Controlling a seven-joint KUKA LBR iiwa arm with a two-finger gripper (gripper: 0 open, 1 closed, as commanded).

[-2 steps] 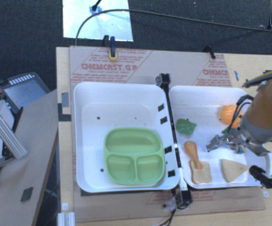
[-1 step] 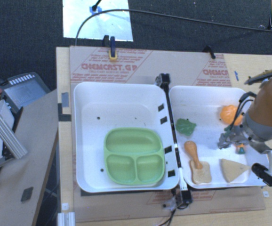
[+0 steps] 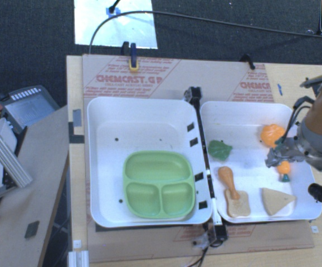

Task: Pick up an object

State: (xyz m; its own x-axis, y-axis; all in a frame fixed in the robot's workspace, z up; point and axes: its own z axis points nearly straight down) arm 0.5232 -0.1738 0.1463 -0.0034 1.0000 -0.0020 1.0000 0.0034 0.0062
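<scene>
The gripper (image 3: 279, 161) sits low over the right bin (image 3: 244, 111), reaching in from the right edge, and a small orange piece with a teal tip (image 3: 284, 169) lies right at or just under its dark fingers; whether that piece is pinched between them or merely beside them I cannot tell, nor how wide they stand, since the wrist hides the gap; just up and to the left, touching or nearly touching the gripper body, is a rounder orange fruit (image 3: 272, 134); the rest of the bin holds a green leafy piece (image 3: 220, 149) near the divider, an orange-handled brush-like thing (image 3: 233, 192) lower down, and a tan wedge (image 3: 276, 201) by the front wall; the left bin (image 3: 106, 149) carries a green divided plate (image 3: 159, 183). The small orange piece looks like toy food (light, stiff, smooth plastic by the sheen, so I judge it slippery and prone to squirting out of a shallow pinch); the sound hold would be across its narrow middle, fingers well down on either side; the round fruit would likely roll if nudged, so it makes a poorer target from this angle.
</scene>
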